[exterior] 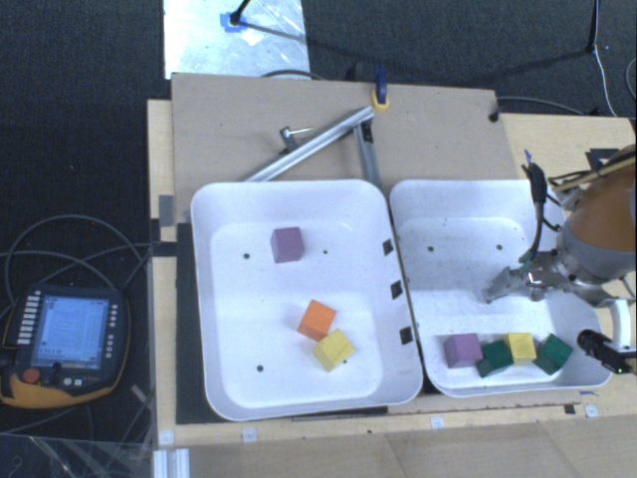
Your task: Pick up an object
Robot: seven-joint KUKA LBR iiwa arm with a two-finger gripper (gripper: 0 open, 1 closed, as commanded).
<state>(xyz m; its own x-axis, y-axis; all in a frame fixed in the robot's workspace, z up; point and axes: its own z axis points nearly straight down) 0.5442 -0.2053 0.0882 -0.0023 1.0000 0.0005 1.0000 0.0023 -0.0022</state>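
Poised over the right bin (468, 217), inside its far right side: grey arm (602, 232), jaws (513, 285) empty, opening impossible to judge. Along the bin's near wall, untouched: purple block (462, 350), yellow block (522, 346), two green blocks (493, 358). Pick apparently not yet begun.

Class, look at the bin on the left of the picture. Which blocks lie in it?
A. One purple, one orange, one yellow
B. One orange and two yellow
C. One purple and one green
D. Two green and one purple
A: the left bin holds a purple block, an orange block and a yellow block, the last two touching.
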